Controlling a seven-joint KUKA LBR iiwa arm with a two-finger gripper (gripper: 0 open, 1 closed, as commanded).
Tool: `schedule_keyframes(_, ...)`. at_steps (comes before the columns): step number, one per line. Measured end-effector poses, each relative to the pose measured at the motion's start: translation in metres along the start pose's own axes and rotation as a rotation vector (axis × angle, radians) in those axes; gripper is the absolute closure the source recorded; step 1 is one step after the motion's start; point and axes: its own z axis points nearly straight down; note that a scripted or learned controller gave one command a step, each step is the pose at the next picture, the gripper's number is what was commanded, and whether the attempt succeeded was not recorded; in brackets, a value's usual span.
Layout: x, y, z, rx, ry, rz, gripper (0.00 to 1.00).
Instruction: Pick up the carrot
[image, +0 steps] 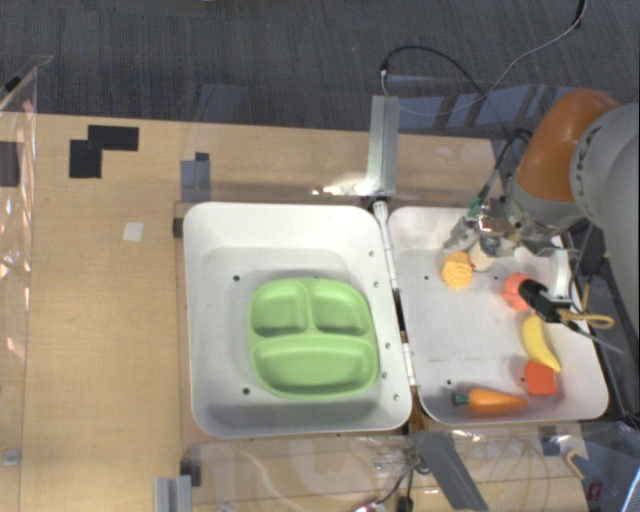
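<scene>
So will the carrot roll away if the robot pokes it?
It might. The carrot lies on its side and looks round, so a poke could roll it, probably in a curve since it tapers. The front wall of the right bin sits close by and would likely stop it. It looks smooth and stiff, maybe slippery to pinch.

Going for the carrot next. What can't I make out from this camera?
Camera view, the gripper: small, blurred and shaded by the wrist; whether it touches the yellow lump is unclear.
Camera view, the red thing: partly covered by robot hardware; its shape is unknown.
Camera view, the carrot: too small to tell whether it touches the right bin at its near wall.
</scene>
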Motion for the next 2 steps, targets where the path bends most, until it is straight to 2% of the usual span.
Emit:
schedule_keyframes(1,-0.003,-0.001,0.001,0.000,-0.001,-0.058,0.00)
schedule_keyframes(2,0.035,0.039,-0.008,0.018,0.009,-0.007,0.00)
